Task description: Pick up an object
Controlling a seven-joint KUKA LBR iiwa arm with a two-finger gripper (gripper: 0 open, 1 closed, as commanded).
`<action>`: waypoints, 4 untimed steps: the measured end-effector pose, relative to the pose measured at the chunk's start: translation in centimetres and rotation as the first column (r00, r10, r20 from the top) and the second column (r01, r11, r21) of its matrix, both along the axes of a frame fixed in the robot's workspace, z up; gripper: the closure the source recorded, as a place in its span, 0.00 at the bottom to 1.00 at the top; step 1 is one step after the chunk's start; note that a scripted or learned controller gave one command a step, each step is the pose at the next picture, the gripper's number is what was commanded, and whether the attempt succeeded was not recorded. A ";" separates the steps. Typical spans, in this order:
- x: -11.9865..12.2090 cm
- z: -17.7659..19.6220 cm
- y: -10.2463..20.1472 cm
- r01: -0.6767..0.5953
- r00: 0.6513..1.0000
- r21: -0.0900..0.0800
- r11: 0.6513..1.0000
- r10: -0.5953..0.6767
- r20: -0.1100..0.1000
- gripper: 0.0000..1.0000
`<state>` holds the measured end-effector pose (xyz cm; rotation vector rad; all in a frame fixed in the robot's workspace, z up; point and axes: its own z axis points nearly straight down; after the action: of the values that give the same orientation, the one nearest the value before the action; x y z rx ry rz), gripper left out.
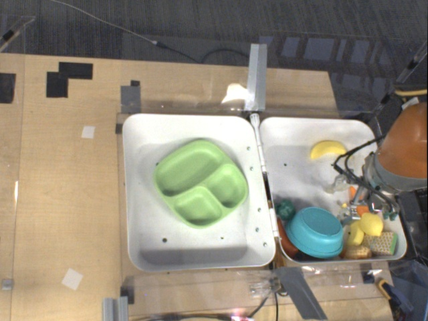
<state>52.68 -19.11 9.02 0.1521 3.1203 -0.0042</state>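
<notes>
The yellow duck toy (368, 227) sits upright in the right bin's (294, 134) near right corner, beside the teal bowl (319, 232). Your arm (404, 146) reaches in from the right, claw (358, 202) lowered just above it; its grip you cannot tell.

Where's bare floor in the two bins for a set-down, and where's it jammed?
Left bin: bare strips all round the green divided plate, widest along its near wall. Right bin: bare far-left area, between the divider and the banana. Crowded: the right bin's near end, with the blue bowl, yellow duck and gripper.
</notes>
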 end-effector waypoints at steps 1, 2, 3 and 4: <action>0.5 1.5 0.1 -0.007 1.000 -0.005 1.000 0.007 0.015 1.00; -3.3 0.1 -1.4 0.408 0.913 0.008 0.913 -0.408 0.001 1.00; -2.2 13.8 5.5 0.331 0.944 0.008 0.944 -0.331 0.004 1.00; 7.4 18.5 6.3 0.377 0.926 0.007 0.926 -0.377 -0.007 1.00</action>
<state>60.07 -12.81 27.52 0.7505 3.0393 0.0033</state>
